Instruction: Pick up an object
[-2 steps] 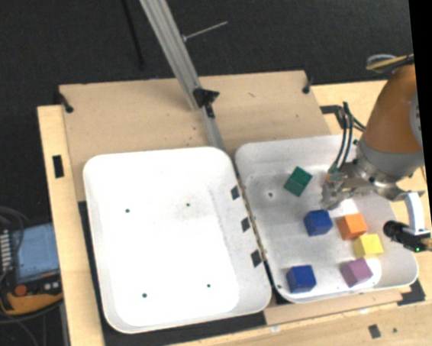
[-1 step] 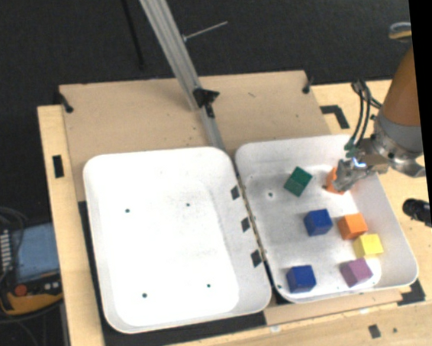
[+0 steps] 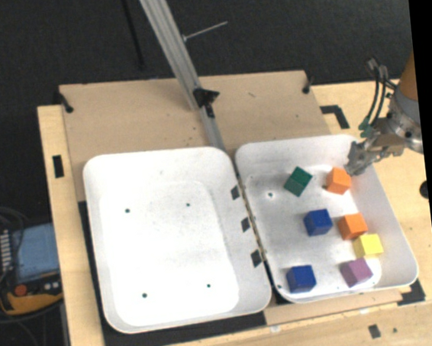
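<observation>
We see two bins side by side: seven blocks [image 3: 318, 221] lie scattered in the right bin [image 3: 256, 172], beside the left bin [image 3: 102, 180].

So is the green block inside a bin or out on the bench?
Inside. The green block sits on the floor of the right bin, within its rim, apart from the other blocks.

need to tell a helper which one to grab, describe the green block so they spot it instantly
Look in the right bin, the one holding all the blocks. Near its far edge sits the green block, left of an orange block; it is the only green one.
</observation>
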### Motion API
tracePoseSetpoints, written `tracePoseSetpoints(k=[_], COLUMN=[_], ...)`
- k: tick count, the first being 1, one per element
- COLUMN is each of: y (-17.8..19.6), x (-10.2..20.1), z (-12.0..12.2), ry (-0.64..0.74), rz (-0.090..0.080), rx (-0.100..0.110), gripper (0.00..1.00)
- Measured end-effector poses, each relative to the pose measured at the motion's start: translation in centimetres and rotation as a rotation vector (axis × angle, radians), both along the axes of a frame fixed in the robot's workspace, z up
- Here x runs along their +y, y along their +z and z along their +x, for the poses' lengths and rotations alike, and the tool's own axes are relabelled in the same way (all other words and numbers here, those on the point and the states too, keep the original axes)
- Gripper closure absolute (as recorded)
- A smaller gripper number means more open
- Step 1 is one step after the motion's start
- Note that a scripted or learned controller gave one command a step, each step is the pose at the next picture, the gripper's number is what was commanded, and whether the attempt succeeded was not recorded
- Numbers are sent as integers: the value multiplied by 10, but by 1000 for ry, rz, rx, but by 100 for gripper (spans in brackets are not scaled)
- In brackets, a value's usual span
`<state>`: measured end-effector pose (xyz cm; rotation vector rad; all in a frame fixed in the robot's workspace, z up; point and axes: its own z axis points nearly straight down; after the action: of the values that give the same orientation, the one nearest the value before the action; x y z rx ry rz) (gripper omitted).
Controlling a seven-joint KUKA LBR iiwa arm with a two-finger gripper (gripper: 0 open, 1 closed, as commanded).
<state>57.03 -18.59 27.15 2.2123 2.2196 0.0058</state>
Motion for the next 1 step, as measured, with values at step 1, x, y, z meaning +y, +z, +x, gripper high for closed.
tracePoseSetpoints(k=[1], y=[5], x=[54], z=[-8], ry=[4], rz=[4], rx=[6], gripper=[100])
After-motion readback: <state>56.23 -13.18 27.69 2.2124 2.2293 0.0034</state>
